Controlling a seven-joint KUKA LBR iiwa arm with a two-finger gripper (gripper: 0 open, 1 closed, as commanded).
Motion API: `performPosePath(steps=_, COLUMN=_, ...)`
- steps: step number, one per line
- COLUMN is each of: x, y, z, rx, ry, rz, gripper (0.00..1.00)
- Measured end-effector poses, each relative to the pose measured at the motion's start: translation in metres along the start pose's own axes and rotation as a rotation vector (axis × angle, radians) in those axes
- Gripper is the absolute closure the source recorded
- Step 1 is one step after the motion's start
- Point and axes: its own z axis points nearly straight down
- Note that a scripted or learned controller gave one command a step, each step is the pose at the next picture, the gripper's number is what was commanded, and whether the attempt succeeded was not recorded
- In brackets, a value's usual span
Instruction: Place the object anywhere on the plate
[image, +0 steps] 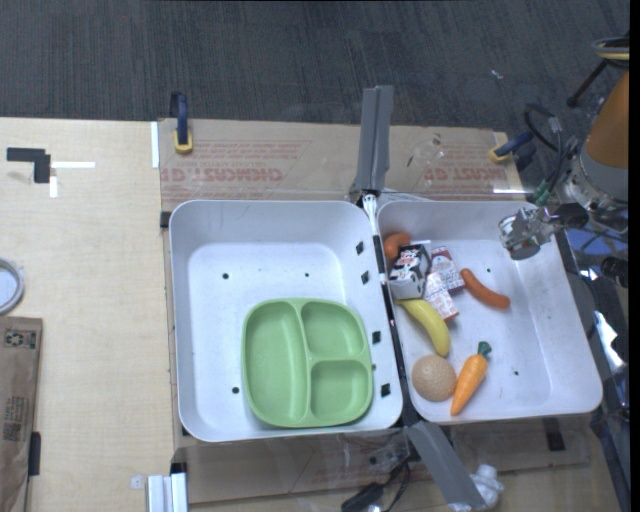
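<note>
Green and three-sectioned, the plate (306, 362) lies bare in the left bin (200, 300), well off to the left of the gripper (522, 236) and nearer the camera. The gripper hangs over the far right part of the right bin (560, 340), close to its rim, on the end of the arm (600, 150) coming in from the right. Whether it is parted or closed I cannot tell; it reads as a small pale cluster at this angle, and nothing is seen held in it.

Nearest to it, just left and a little toward the camera, lies the sausage (484, 290), on open floor with room on both sides. Further left sit the small cartons (420, 275) with an orange-red fruit (396, 244) behind them, crowded against the divider. The banana (430, 324) lies below those, and nearer the camera still are the round beige ball (434, 378) and the carrot (469, 378), touching or nearly so.

The step in hand looks like choosing and grasping an object (none is on the plate yet). The sausage seems the best candidate: isolated, slim, close by. A good try would come straight down over its middle, closing across its narrow width rather than along its length, so it does not roll or squirt out. After a clean lift, carry it high over the divider before lowering into any section of the plate.
</note>
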Motion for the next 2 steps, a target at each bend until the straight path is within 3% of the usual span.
performPosePath(steps=1, x=0.064, y=-0.030, z=0.031, rx=0.004, ry=0.002, rz=0.011, gripper=1.00)
performPosePath(steps=2, x=0.158, y=-0.059, z=-0.006, rx=0.003, ry=0.002, rz=-0.303, gripper=1.00)
